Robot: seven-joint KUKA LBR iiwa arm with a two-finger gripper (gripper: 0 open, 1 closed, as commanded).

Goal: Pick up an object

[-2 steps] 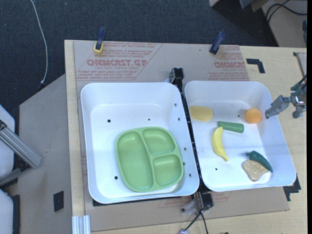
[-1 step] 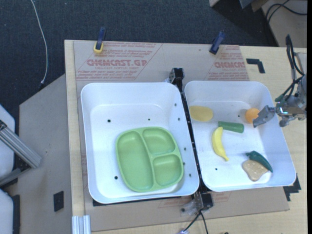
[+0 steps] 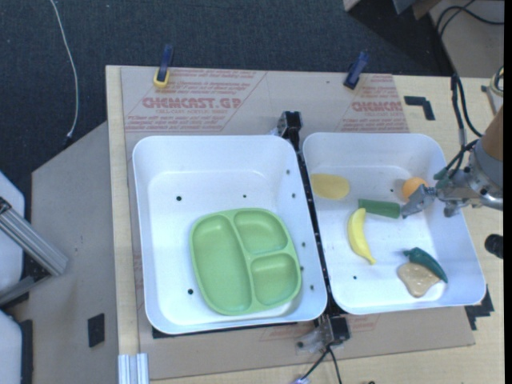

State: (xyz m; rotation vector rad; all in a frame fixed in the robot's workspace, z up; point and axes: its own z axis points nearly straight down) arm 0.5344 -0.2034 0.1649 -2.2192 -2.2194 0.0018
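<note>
The right bin (image 3: 384, 152) holds several small objects: a pale yellow lemon-like piece (image 3: 330, 186), a green block (image 3: 378, 209), an orange ball (image 3: 413, 186), a yellow banana (image 3: 361, 236), a dark green pepper (image 3: 426, 262) and a tan piece (image 3: 416, 279). My gripper (image 3: 434, 205) hangs over the right side of this bin, just right of the green block and below the orange ball. Its fingers are spread, so it is open, with nothing between them.
The left bin (image 3: 160, 166) holds a light green divided plate (image 3: 244, 260). Blue and yellow clamps (image 3: 163, 66) pin the cardboard sheet at the back. Black clips sit between the bins, and cables hang at the far right.
</note>
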